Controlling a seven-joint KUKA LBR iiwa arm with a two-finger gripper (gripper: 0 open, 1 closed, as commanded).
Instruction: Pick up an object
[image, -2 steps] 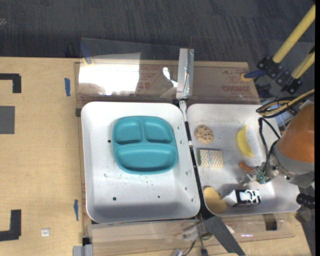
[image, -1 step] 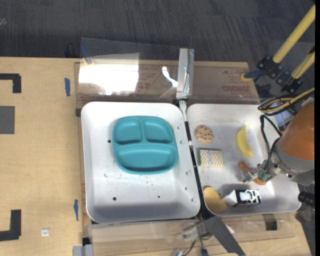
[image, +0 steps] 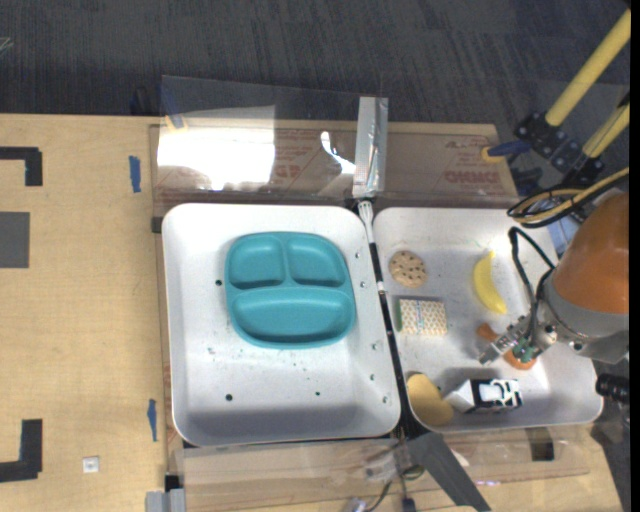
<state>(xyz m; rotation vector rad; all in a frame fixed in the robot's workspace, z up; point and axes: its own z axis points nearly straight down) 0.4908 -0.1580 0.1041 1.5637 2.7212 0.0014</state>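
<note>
Near edge, right bin (image: 570, 405): black-and-white toy item (image: 494, 394) at roughly 6 o'clock in the bin, tan rounded piece (image: 428, 398) beside it at 7 o'clock, against the bin's corner.

Gripper (image: 516, 345) sits low over the right bin at about 4 o'clock from bin centre, tip on or just above a small orange object (image: 521, 358); contact not resolvable, and aperture can't be read from this angle. Another small orange bit (image: 486, 331) just at its 9 o'clock.

Mid bin: patterned rectangular pad (image: 421, 317), left side. Yellow banana (image: 487, 284) at 12 o'clock from the gripper, apart from it. Round cookie (image: 407, 267) at 11 o'clock of the bin.

Left bin (image: 190, 300): teal divided plate (image: 290, 289), centred toward the far side.
</note>
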